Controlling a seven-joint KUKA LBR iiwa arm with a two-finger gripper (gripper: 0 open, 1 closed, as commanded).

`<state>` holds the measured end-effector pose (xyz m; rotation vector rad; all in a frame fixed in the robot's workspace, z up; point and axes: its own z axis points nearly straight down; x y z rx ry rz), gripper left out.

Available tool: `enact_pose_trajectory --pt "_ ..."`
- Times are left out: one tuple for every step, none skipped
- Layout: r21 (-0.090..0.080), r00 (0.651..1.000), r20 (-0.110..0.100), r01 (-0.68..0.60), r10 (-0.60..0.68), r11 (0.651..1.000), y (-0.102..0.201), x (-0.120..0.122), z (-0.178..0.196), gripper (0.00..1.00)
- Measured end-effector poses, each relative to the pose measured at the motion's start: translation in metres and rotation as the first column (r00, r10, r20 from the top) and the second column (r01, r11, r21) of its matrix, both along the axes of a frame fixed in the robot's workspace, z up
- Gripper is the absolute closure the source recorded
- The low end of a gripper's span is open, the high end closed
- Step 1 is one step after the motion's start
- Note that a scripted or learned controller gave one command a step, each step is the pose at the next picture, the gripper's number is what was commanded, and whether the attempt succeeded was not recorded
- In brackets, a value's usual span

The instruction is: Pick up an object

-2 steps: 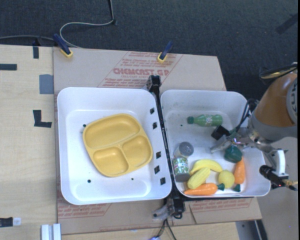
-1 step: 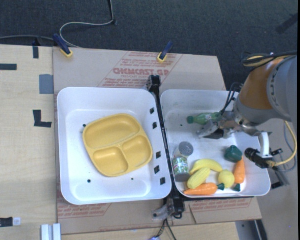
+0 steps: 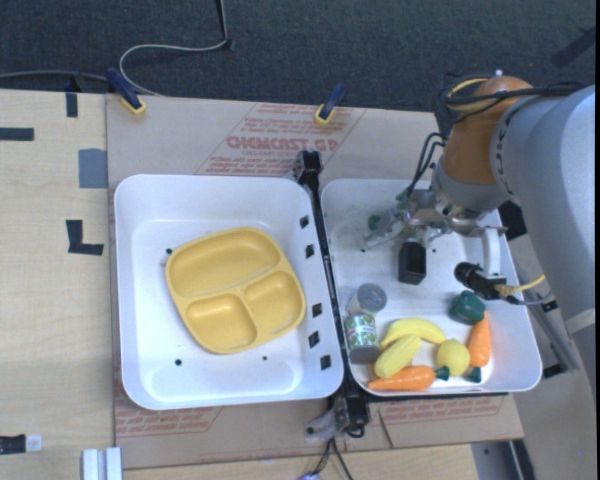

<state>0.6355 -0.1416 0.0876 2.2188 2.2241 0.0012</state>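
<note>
My gripper (image 3: 376, 230) hangs over the back part of the right bin (image 3: 340, 258), with its fingers pointing left. They stand open with nothing between them. Bare white floor lies below them. Nearest to the gripper is a clear jar with a grey lid (image 3: 365, 313), lying in front of it by the bin's left wall. Along the front of that bin lie a yellow banana (image 3: 420, 330), a corn cob (image 3: 393, 354), an orange carrot (image 3: 404, 378), a lemon (image 3: 455, 356), a second carrot (image 3: 480, 340) and a dark green piece (image 3: 468, 307).
The left bin (image 3: 140, 298) holds a yellow divided plate (image 3: 235, 288). A black ridge (image 3: 316, 238) separates the two bins. The grey arm (image 3: 540, 168) covers the right bin's back right corner. Cardboard lies under both bins.
</note>
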Motion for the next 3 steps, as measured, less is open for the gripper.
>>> enact_pose_trajectory --pt "-0.003 1.000 0.003 0.002 -0.002 1.000 -0.009 -0.067 -0.001 0.00" --pt "-0.002 1.000 0.005 0.000 0.000 1.000 0.028 -0.029 -0.001 0.00" --pt "-0.001 1.000 0.002 0.001 -0.001 1.000 0.030 -0.002 -0.002 0.00"
